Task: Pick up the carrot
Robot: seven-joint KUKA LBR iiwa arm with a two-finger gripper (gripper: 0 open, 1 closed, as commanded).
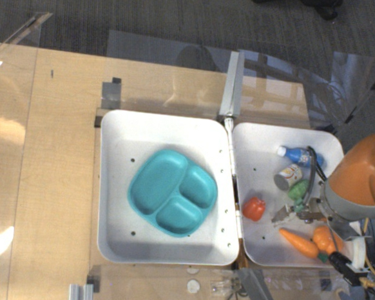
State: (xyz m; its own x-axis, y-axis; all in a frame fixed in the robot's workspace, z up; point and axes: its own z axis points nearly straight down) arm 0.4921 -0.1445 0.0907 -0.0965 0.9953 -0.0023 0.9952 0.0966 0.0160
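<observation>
In the right bin: my pincer sits low over the floor; its fingers look spread apart with nothing between them.
Carrot: I see it lying on the bin floor just below the pincer, pointed end toward the tomato, apart from the fingertips.
Second orange piece: right beside the carrot's thick end.
Tomato: left of the pincer, near the divider.
Can, green item, blue bottle: clustered above the pincer.
Left bin: I see a teal divided plate.
</observation>
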